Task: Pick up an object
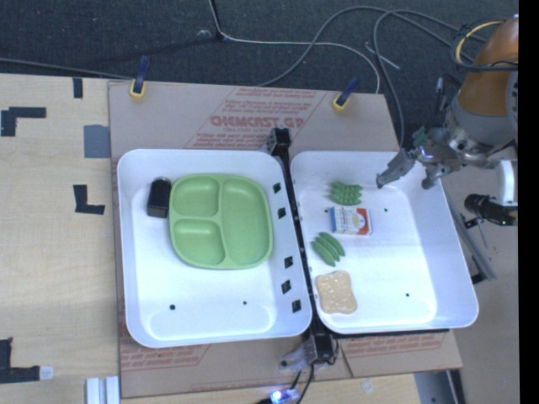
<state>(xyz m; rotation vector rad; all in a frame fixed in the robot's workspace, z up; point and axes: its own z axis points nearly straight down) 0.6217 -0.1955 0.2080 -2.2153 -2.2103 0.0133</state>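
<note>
Meanwhile, at the worktop: nothing is seen lifted yet, and the pick is judged barely begun.
Arm: the grey arm [484, 99] is seen reaching in from the right, its orange band near the picture's top right corner.
Jaws: the gripper [410, 168] is held over the far right corner of the right bin [438, 310]; two dark fingers are seen spread apart and nothing is held between them.
Candidates: four small things are laid in the left half of the right bin, namely a green ridged piece [345, 193], a small packet [349, 220], a green pod [328, 247] and a tan slab [336, 292].
Nearest to the jaws: the green ridged piece, close beside them but apart from them.
Left bin: a green divided plate [221, 221] is set in the left bin [210, 322], with a small black block [159, 198] touching its left edge.
Done: an approach above the bin, as far as can be judged.
Left: descent, closing on one thing, and the lift.
Writing: red print on the cardboard sheet [244, 120] beneath the bins is seen upside down and is not read with certainty; the packet's label is too small to be read.
</note>
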